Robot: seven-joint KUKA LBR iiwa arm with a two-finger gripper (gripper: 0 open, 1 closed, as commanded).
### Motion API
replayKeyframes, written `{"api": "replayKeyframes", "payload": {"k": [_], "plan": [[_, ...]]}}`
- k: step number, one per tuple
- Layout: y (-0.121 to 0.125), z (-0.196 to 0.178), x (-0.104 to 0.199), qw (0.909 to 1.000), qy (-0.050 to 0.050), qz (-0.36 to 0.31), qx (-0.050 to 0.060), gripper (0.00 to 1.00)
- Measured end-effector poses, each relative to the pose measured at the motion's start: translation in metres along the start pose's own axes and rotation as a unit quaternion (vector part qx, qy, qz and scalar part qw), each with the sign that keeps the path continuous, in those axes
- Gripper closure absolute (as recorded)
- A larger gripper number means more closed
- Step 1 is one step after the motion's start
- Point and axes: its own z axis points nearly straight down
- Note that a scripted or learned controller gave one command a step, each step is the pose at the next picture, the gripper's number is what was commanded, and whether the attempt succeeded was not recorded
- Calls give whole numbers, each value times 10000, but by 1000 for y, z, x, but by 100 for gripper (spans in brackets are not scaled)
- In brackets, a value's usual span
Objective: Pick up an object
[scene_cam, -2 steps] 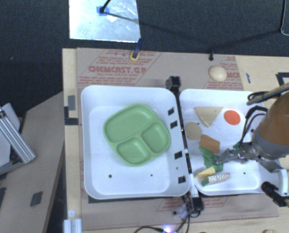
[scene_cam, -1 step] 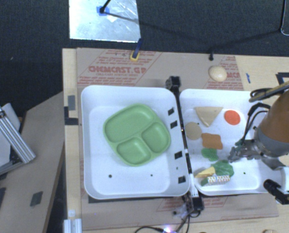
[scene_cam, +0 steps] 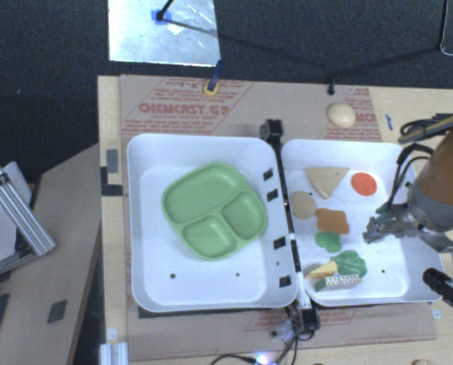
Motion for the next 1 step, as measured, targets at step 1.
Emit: {"api": "replayKeyframes", "payload": {"k": [1], "plan": [[-3,-48,8,10000,-1,-2,-1,100]]}}
